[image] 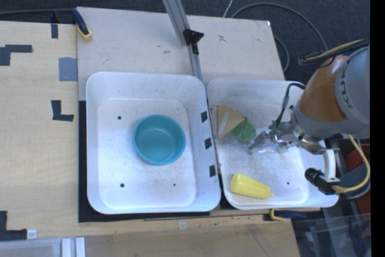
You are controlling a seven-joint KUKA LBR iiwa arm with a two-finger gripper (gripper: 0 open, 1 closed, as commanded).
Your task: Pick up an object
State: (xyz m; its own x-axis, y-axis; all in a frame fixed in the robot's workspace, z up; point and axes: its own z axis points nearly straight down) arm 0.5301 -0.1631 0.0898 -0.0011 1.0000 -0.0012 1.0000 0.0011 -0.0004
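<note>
In the right bin (283, 91), a tan wedge-shaped object (226, 120) lies near the left wall with a green object (243, 129) against its right side. A yellow object (249, 186) rests near the bin's front. My gripper (260, 144) reaches in from the right and hangs low just right of the green object, its metal fingers pointing left. I see nothing between them. The left bin (105, 90) holds a blue bowl (159, 139) at its middle.
A slanted metal pole (174, 0) with a black clamp runs down to the gap between the bins at the back. Cables loop on the dark floor behind. A wooden bench top with tape marks lies to the left.
</note>
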